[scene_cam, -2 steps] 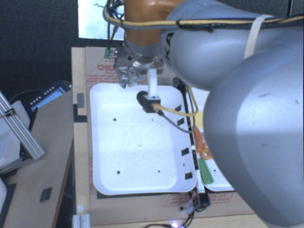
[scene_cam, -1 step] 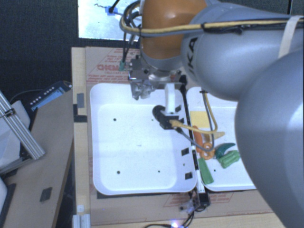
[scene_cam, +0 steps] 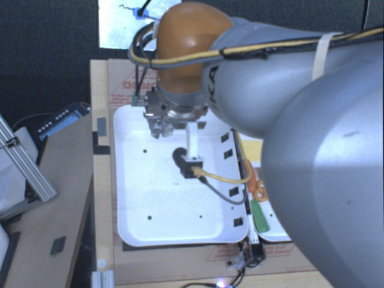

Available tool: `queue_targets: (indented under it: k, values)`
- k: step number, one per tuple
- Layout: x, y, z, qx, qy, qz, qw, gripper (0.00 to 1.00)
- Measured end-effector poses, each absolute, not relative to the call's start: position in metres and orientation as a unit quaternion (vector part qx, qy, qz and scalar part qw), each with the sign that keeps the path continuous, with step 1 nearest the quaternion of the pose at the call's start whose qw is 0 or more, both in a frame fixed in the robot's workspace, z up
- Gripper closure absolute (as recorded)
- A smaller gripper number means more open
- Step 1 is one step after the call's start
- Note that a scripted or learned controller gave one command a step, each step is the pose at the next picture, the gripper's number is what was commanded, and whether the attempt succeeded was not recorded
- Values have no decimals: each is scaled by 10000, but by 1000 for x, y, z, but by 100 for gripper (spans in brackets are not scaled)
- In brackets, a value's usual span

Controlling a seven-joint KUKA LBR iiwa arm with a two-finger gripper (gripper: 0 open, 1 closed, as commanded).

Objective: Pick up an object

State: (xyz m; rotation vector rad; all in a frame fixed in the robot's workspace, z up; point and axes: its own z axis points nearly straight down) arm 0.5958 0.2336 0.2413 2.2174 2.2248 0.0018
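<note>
— What takes up most of your view from there?

— The arm (scene_cam: 312,131). It comes in from the right, thick and grey, and covers that whole side. Its orange band (scene_cam: 189,35) bulges at the far end, just above the wrist.

— And under it?

— The bench (scene_cam: 103,209), pale brown, with the two white bins side by side. The left bin (scene_cam: 156,203) is in plain sight, and its floor has a few small dark dots. The arm covers most of the right bin (scene_cam: 273,233). I only see a strip along the shared rim and its near corner.

— Where's the gripper?

— The gripper (scene_cam: 161,126) hangs below the orange band, over the far part of the left bin, close to its back wall. It points down at the white floor.

— Open or closed?

— I can't tell. I'm looking at it from above, and the wrist hides its working end.

— Anything to pick up?

— There are two things in that strip of the right bin. A long green thing (scene_cam: 260,216) lies along the shared rim toward the near corner. A smaller orange thing (scene_cam: 258,188) lies just beyond it, close up, though I can't tell if they touch. The arm partly covers both, and they lie well apart from the gripper, in the other bin.
</note>
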Motion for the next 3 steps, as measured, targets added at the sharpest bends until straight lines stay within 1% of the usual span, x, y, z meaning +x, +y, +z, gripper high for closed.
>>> queue_targets:
  k: [1, 2, 3]
  values:
    - [517, 180, 193, 7066, 7076, -7, -5, 100]
    - [511, 212, 246, 7058, 7084, 6, 0, 100]
    - [521, 224, 334, 7056, 7086, 7, 3, 100]
